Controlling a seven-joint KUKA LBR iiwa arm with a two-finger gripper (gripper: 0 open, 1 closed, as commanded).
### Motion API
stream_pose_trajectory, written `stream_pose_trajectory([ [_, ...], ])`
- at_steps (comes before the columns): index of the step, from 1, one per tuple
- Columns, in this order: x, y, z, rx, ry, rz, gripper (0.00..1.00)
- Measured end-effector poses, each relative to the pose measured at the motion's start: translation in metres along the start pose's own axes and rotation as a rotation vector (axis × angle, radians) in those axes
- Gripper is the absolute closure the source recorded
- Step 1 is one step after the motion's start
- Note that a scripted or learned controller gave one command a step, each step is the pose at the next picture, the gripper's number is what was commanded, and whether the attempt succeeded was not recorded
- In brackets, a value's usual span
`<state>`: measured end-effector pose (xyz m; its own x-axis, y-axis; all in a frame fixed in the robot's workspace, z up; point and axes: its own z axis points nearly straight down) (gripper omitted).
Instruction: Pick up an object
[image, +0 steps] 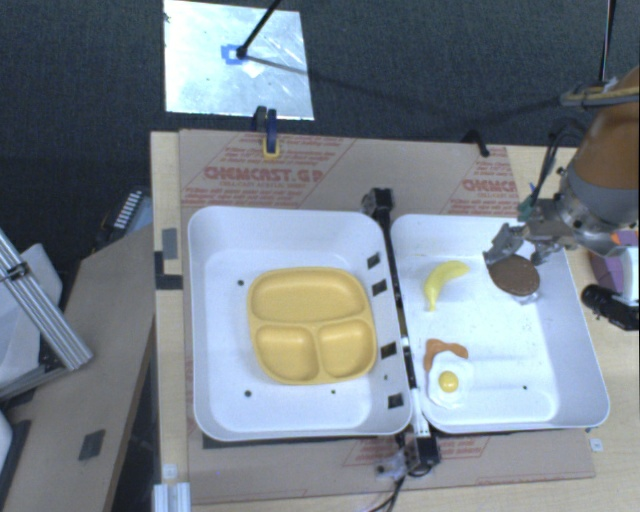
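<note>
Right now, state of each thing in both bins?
yellow divided tray: flat, upright, in left bin.
toy banana: lying loose in right bin.
brown disc: flat on the bin floor, under the gripper.
toy fried egg: flat, yolk up, near front wall.

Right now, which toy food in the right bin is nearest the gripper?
The brown round patty, directly beneath the gripper; the banana and fried egg lie farther left.

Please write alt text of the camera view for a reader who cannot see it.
The gripper hovers over a brown round patty in the right bin, which also holds a banana and a fried egg. The left bin holds a yellow divided plate.
</note>
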<state>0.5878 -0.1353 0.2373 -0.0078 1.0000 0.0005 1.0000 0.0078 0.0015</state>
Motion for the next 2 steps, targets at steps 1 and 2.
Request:
stream_pose_trajectory([
  [1, 0.047, 0.006, 0.000, -0.001, 0.000, -0.001, 1.00],
  [2, 0.102, 0.002, 0.012, 0.000, 0.000, 0.001, 1.00],
])
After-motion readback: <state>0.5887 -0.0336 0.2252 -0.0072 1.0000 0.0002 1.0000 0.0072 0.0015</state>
